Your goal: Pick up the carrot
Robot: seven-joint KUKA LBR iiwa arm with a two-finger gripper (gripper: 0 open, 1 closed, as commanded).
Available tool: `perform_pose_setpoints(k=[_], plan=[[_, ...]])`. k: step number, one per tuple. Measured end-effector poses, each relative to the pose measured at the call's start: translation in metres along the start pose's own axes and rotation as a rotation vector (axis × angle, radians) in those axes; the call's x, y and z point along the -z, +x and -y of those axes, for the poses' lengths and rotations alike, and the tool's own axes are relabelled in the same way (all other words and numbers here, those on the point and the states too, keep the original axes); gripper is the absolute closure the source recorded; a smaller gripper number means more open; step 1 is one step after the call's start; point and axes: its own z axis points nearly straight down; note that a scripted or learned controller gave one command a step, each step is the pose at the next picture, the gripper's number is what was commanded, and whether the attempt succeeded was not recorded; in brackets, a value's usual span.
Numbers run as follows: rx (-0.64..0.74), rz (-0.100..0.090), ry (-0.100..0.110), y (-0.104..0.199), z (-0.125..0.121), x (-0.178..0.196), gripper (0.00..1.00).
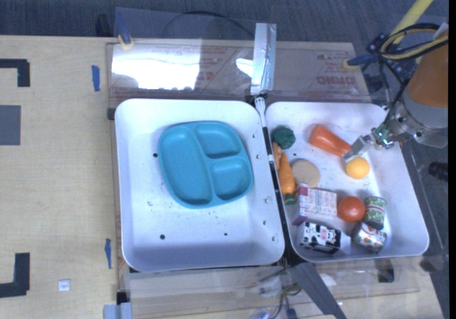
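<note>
The pincer (365, 142) hangs low over the right bin (417, 200); whether it is spread or pressed together I cannot tell. Just below its tip sits a small orange fruit (357, 167). The carrot (286, 174) lies well to its left, along the bin's left wall, with broccoli (283, 137) above it. An orange pepper-like piece (329, 139) lies just left of the pincer

Right bin (417, 228): end effector (362, 145) just above a yellow ball (357, 167); an orange piece (329, 139) just beside it; carrot (286, 174) well apart by the bin divider.
</note>
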Motion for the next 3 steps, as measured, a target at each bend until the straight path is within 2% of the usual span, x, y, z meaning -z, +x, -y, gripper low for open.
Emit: perform_pose_setpoints(k=[1,2,3], plan=[[-0.068,-0.011,-0.003,0.0,0.001,-0.039,0.0],[0.019,0.0,-0.004,0.045,-0.057,0.042,0.0],[0.185,-0.005,0.007,0.066,0.035,0.045,0.0]])
